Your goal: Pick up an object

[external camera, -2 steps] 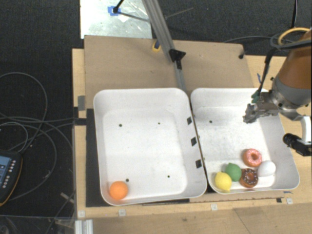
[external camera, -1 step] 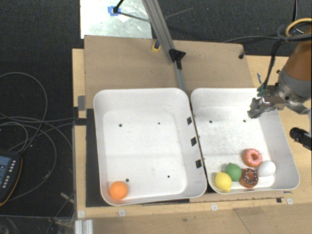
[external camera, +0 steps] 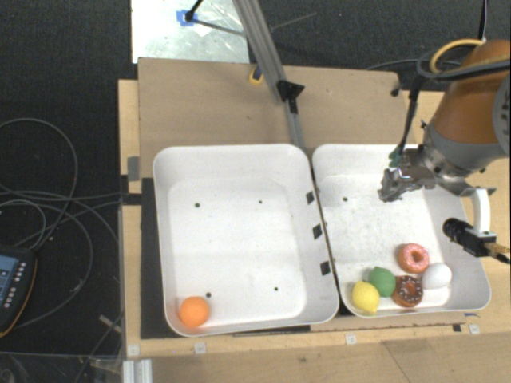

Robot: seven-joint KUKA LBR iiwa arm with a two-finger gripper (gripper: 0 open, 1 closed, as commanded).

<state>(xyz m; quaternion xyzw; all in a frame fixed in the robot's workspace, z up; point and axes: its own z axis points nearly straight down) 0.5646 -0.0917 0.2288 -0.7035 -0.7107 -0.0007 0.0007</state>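
Observation:
My gripper hangs over the upper middle of the right bin, pointing left and down, with nothing seen between its fingers. Near that bin's front right corner lie a pink frosted doughnut, a chocolate doughnut, a white egg-like ball, a green object and a yellow lemon. They sit well below and right of the gripper. An orange ball rests in the front left corner of the left bin.
A grey pole slants down from the top to the gap between the bins. Black clips sit along the divide. Cables and a black device lie on the floor at left. A black part juts out near the right bin's right edge.

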